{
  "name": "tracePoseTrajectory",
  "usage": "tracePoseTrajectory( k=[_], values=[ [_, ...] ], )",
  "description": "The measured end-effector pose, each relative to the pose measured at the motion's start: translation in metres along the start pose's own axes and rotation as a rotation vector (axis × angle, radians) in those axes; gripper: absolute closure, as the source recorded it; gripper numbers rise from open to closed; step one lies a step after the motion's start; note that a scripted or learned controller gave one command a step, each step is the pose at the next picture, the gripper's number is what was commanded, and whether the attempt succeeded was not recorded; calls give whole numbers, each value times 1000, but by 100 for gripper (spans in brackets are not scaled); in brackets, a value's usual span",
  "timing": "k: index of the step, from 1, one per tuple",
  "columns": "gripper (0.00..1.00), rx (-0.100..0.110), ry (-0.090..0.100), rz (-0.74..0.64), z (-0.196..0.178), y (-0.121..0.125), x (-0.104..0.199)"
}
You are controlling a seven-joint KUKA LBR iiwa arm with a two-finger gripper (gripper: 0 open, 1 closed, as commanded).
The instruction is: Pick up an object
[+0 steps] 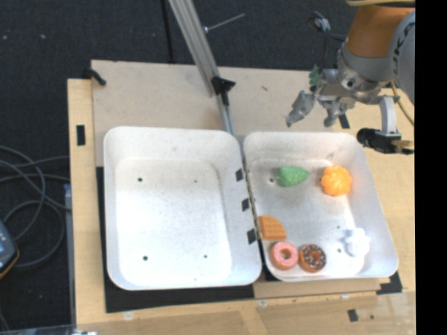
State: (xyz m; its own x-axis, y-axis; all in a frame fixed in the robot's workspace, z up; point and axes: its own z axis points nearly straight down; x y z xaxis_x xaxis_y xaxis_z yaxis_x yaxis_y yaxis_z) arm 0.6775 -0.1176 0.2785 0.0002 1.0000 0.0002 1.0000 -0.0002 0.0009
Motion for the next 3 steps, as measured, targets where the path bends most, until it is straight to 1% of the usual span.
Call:
tracePoseTrajectory(
  k=[1, 2, 3],
  values=[
    [100, -1, 0, -1, -11, 0, 0],
    [100, 7, 1, 0, 80, -82, 28],
    [100, 3, 0, 3, 98, -160, 19]
  ],
)
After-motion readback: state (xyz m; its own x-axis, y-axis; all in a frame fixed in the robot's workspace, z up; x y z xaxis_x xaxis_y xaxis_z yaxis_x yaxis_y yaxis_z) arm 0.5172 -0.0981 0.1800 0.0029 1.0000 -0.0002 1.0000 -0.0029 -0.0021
